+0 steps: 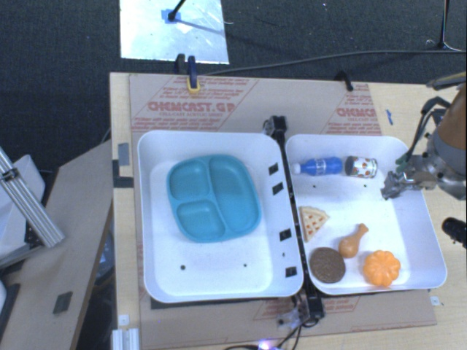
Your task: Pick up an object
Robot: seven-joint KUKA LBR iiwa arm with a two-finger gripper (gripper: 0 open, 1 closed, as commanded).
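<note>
The right bin (408, 217) holds a blue bottle (319, 166) and a small can (361, 167) along its far side. Nearer the front lie a waffle-like wedge (313, 222), a tan chicken drumstick (352, 240), a brown round cookie (327, 265) and an orange pumpkin (381, 267). My gripper (395, 186) hangs over the right bin's far right part, just right of the can, with nothing visibly between its fingers. The arm comes in from the right edge.
The left bin (157, 268) holds a teal divided plate (213, 197). A black divider with clips (286, 210) runs between the bins. A clamp (192, 75) sits at the bench's far edge, and a metal rail (25, 203) lies at the left.
</note>
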